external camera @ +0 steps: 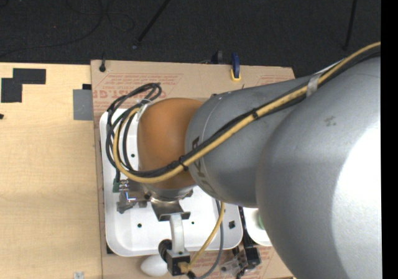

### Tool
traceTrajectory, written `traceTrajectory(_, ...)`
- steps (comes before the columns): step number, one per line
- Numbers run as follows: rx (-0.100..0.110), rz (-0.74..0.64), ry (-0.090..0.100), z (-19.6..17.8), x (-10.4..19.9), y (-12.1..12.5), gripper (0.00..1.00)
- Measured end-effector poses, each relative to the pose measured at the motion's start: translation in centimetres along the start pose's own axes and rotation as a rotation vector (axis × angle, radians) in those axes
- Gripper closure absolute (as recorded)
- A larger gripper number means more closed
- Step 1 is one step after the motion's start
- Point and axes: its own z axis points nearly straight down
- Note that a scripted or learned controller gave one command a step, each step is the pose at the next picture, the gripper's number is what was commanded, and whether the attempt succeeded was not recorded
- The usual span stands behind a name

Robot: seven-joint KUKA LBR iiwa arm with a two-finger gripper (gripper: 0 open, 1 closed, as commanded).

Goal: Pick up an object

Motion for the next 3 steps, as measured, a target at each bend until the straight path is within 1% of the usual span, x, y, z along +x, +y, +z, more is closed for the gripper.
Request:
traceTrajectory(1, -0.018, 0.004, 0.004, 8.1, -0.1, 0.7, 0.00)
traceTrajectory(2, -0.024, 0.002, 0.011, -0.1, -1.4, 2.0, 0.00)
traceTrajectory(3, -0.020, 0.002, 0.005, 7.9, 0.0, 6.4, 0.00)
